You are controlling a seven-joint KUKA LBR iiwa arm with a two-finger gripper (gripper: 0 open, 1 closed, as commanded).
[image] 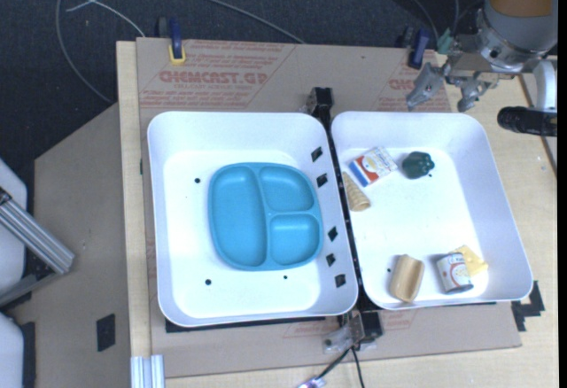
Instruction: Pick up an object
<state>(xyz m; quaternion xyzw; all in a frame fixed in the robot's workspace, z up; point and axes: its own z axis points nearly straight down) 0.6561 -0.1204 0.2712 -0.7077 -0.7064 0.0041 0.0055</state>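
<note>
Grey tool (446, 91) (fingers spread) hovers above right bin (496, 200).

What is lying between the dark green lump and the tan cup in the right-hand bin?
Nothing: in the camera view, the white bin floor is bare between the dark green lump and the tan cup.

Bright, even overhead light washes out the white bins (496, 200), shadows stay faint, and fine detail looks soft.
</note>
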